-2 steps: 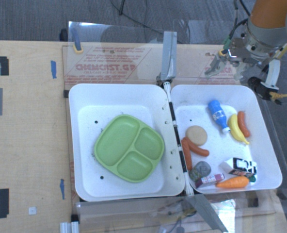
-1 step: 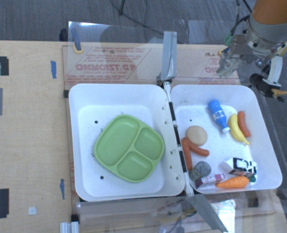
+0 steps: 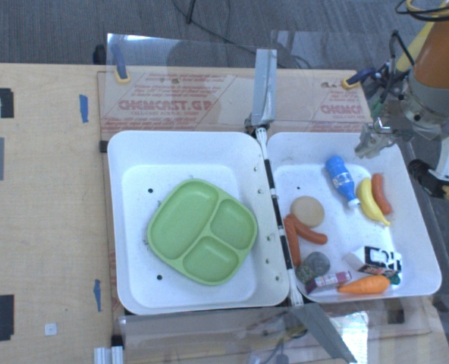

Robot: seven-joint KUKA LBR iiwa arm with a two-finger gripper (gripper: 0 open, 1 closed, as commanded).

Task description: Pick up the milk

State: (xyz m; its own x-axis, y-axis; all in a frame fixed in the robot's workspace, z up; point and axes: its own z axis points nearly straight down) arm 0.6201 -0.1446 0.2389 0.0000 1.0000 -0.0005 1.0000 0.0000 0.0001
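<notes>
- The gripper (image 3: pixel 370 144) hung over the right bin's (image 3: pixel 429 226) far right corner; how its jaws stood, I could not tell.
- The milk (image 3: pixel 381 258), a small black-and-white carton, lay near the bin's front right, beside a carrot (image 3: pixel 365 284).

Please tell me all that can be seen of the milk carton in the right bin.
The milk carton is a small box, white with black patches, and looks like printed card or plastic. It lies near the front right corner of the right bin, close to the wall. The carrot lies just in front of it, seemingly touching. The gripper is far from it, at the bin's back edge.
</notes>
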